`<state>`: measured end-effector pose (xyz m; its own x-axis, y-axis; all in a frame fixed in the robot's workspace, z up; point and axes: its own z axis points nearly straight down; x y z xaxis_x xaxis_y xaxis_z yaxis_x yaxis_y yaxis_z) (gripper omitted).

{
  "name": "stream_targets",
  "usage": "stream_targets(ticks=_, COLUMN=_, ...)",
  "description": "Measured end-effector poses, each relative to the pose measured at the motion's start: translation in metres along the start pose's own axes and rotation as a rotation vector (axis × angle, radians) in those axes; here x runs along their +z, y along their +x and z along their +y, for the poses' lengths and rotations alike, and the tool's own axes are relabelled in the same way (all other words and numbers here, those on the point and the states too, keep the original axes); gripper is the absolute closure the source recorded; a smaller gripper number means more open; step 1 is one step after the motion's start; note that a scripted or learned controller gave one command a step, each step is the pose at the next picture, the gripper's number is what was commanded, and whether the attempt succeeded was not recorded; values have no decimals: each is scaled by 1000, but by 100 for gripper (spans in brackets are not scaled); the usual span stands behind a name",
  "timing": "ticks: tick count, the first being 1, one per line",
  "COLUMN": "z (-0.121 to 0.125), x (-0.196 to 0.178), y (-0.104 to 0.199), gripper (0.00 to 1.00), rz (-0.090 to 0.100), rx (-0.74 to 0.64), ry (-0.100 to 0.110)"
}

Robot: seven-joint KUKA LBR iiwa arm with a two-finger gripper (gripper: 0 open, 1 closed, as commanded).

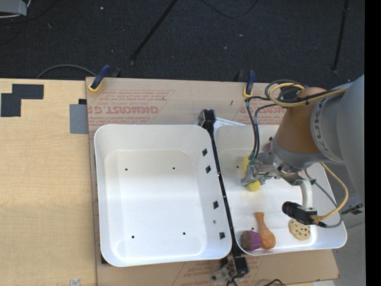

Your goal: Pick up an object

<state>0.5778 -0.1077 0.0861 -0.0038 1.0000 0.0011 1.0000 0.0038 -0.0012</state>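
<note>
The arm (324, 127) comes in from the right, its grey bulk and orange band hanging over the right bin (330, 240). The gripper (255, 174) is down low inside that bin, near the divider (215, 177) that separates the two bins, in the bin's upper left part. Right at its tip there is a small yellow object (253, 185), with another bit of yellow showing just above, beside the fingers. From this angle the yellow piece seems to sit at or under the fingertips, but the metalwork hides the gap, so I cannot tell whether the fingers are spread, closed, or actually gripping it.

Further down in the same bin, toward the near edge, an orange spoon-shaped piece (265, 230) lies on the floor of the bin, its rounded end touching a small purple object (251, 239) that rests in the bin's lower left corner. To the right of them a pale, speckled cookie-like disc (299, 229) lies flat, with a black fitting (296, 211) on the arm's cabling just above it. Yellow and dark cables loop around the wrist.

The left bin (107, 159) lies alongside, touching the right one along the divider. Both rest on a cardboard sheet (149, 100) held by blue and yellow clamps (99, 77) at its far edge, on a light wooden bench (41, 189).
</note>
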Motion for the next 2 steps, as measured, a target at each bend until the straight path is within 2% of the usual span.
stream_targets(ticks=1, z=14, x=-103, y=84, gripper=100, rz=1, rx=-3, ry=-6)
stream_targets(ticks=2, z=20, x=-99, y=158, gripper=100, rz=0, rx=-2, ry=3)
